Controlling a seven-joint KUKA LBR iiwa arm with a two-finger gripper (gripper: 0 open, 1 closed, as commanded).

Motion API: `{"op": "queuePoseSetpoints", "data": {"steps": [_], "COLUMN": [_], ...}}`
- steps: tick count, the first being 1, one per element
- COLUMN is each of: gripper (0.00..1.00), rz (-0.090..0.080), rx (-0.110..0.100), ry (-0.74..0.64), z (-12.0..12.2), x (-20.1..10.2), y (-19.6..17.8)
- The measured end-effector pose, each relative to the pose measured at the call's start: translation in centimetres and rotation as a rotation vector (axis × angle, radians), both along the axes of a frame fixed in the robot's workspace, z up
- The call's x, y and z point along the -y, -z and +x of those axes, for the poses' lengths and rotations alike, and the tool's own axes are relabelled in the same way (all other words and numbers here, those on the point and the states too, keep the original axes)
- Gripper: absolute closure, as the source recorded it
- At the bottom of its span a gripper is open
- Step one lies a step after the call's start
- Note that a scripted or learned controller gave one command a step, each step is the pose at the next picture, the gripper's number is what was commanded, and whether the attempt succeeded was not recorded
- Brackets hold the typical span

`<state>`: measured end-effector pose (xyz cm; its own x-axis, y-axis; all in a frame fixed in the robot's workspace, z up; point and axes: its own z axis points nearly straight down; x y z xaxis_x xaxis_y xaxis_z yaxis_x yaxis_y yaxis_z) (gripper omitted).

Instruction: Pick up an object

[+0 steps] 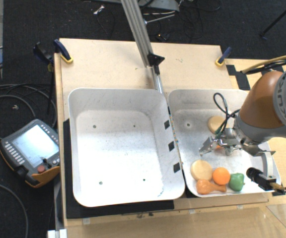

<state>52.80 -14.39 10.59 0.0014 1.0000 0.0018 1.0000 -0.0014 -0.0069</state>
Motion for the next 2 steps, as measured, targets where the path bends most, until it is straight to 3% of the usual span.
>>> {"op": "queuePoseSetpoints", "data": {"steps": [1,2], "gripper": [0.0,1.0], "rz": [-0.001,-0.002], "rx": [0.007,0.009], "ry": [0.0,-0.001], "z": [0.0,0.1], "x": [0.0,-0.1], "y": [1.1,0.0]}}
